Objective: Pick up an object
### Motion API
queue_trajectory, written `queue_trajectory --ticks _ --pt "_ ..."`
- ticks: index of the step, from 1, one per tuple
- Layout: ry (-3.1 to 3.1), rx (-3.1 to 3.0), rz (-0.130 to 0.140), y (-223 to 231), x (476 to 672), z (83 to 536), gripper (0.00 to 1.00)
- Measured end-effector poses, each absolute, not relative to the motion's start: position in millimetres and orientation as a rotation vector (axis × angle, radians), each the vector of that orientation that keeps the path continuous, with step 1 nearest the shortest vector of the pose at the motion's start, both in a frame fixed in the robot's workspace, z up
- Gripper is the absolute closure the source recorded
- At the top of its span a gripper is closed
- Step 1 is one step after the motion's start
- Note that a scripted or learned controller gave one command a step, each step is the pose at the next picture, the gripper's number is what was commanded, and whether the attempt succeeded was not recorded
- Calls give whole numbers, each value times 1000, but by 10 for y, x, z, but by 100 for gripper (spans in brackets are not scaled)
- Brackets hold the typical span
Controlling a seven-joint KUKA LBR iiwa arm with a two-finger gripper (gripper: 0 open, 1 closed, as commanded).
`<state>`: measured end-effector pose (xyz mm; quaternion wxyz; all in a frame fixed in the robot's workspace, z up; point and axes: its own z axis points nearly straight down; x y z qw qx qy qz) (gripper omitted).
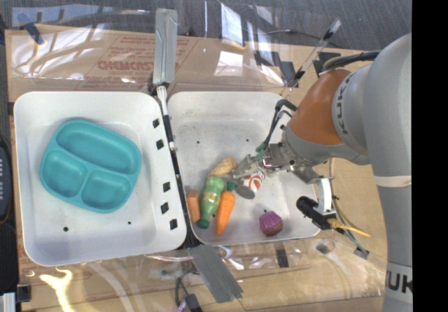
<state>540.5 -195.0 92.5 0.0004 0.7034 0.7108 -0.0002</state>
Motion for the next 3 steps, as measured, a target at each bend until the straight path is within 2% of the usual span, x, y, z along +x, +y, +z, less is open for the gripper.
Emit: queue_trajectory --ticks 1,2,3 --pt "2237 2206 -2 -1952 5406 1021 100" --pt "2238 2206 -3 -1952 5405 1019 0" --pt "2244 2202 -4 -1945 5409 1113 100"
